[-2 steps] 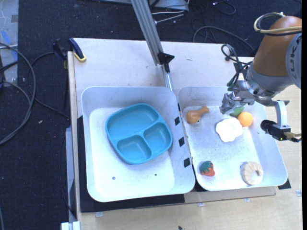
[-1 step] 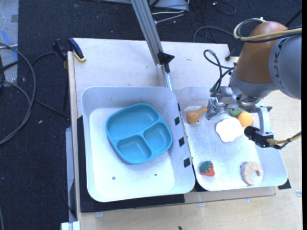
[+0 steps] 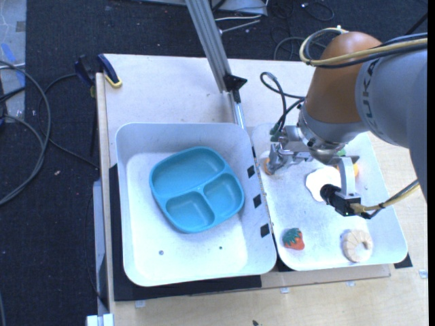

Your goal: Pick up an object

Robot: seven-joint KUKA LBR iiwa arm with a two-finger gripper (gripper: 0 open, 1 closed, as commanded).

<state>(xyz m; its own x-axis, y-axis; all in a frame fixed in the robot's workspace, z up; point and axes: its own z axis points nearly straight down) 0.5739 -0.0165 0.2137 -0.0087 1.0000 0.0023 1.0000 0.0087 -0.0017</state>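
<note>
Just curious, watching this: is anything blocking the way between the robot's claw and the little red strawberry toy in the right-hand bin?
Nothing visible does. The gripper hangs by the left wall of the right bin, and the strawberry lies nearer the front, with bare white floor between them.

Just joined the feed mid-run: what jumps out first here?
The big blue divided plate in the left bin catches the eye first. Next is the grey and orange arm over the right bin, its pincer at the bin's upper left, with a strawberry and a pale pastry near the front edge.
</note>
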